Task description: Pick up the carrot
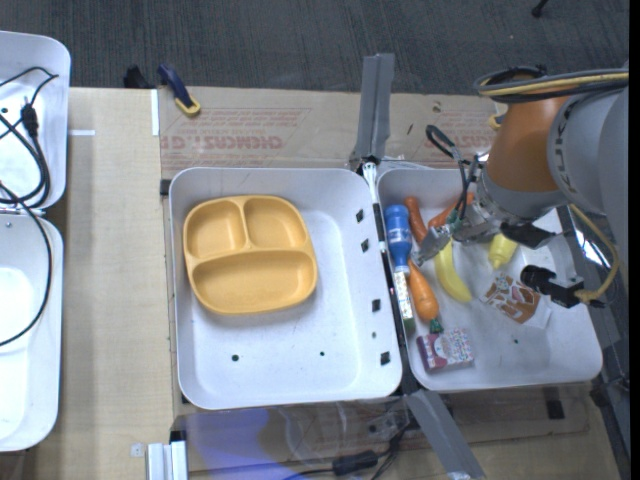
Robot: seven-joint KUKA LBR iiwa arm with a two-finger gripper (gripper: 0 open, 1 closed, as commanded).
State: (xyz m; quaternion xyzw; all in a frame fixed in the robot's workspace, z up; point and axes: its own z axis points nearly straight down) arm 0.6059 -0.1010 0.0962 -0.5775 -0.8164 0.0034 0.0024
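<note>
gripper [440,243] sits low in the right bin [560,368], near its 10 o'clock corner, grey arm [590,138] with orange band [525,148] coming in from 2 o'clock. the metal fingers [432,247] point toward 8 o'clock; cannot tell how far apart they stand, the tips merge with the clutter. something orange shows right at the tips, but i cannot tell whether it is pinched or only touched.

carrot [423,295]: orange, green stub at its lower end, lying along the left wall of the right bin at about 9 o'clock, just below the gripper tips and apart from them. a second orange piece [415,218] lies just above, beside the blue bottle.

writing: the cardboard sheet [260,133] behind the bins bears red print, upside down, not readable with confidence. small packet [447,349] at 7 o'clock in the right bin, pink and white, print too small. brown and white wrapper [510,298] near centre, unreadable.

around: blue bottle [398,230] with white label strip against the left wall, touching the carrot's side. banana [453,276] just right of the carrot, close under the fingers. yellow item [502,250] at 1 o'clock of the banana. left bin [200,368] holds a yellow divided plate [250,253], three compartments, at its 10 o'clock.
</note>
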